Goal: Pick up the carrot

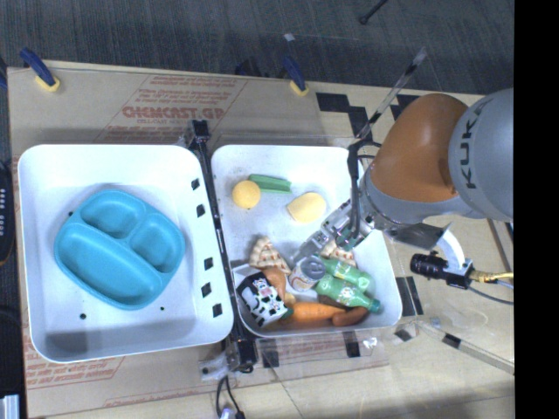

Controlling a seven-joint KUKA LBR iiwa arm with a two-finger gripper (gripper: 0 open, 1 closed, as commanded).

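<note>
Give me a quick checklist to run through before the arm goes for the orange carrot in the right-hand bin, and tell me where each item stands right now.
1. Target located: ok. The orange carrot lies along the near wall of the right white bin.
2. Gripper over target: not ok. The two-finger gripper sits above and behind the carrot, among other items.
3. Clear approach: not ok. The green plastic bottle lies against the carrot's far side, and the black-and-white cow toy crowds its left end.
4. Carrot not yet grasped: ok, it rests in the bin.
5. Finger opening: cannot tell.
6. Left bin irrelevant: ok. The blue divided plate sits there, away from the carrot.
</note>
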